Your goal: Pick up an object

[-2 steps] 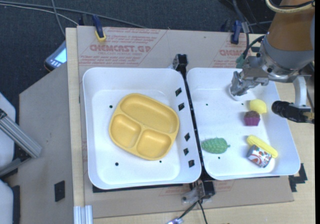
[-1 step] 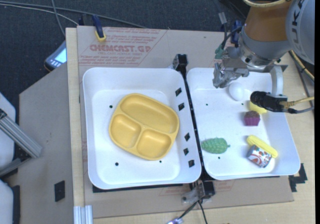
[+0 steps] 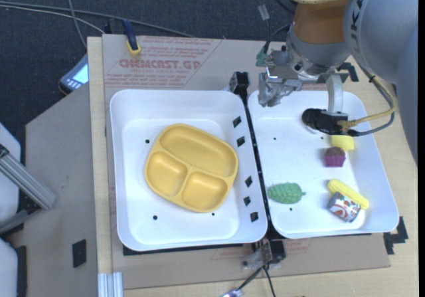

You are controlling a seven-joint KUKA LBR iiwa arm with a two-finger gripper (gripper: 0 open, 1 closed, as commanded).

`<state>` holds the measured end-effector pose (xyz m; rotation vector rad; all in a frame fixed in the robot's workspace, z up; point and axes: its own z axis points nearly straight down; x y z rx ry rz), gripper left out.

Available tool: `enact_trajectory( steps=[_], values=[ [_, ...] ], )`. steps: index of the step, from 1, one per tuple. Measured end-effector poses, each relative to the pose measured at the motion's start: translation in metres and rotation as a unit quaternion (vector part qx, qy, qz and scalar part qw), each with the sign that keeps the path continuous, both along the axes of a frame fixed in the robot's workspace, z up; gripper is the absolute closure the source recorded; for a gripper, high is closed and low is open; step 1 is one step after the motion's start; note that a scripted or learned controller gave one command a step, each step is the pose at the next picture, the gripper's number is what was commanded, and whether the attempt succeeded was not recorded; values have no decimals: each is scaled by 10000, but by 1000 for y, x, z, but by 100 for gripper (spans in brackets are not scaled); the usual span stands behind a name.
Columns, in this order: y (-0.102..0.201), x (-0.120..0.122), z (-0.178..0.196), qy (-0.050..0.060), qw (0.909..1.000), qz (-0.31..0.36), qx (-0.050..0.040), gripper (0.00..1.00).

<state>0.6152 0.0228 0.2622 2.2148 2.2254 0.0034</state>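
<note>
Nothing is picked yet: the gripper [image 3: 271, 93] hangs with fingers parted and bare over the right bin's [image 3: 292, 222] far-left corner, away from the leaf [image 3: 285, 193].

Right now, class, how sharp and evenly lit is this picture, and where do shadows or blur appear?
Camera view: even, soft light; yellow tray and green toy look sharp with faint shadows; the arm near the lens is blurred; mild glare on the right bin.
</note>
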Motion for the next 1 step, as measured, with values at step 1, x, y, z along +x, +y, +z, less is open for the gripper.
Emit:
enact_trajectory(
  steps=[1],
  values=[
    [42,18,-10,6,10000,-1,2,100]
  ],
)
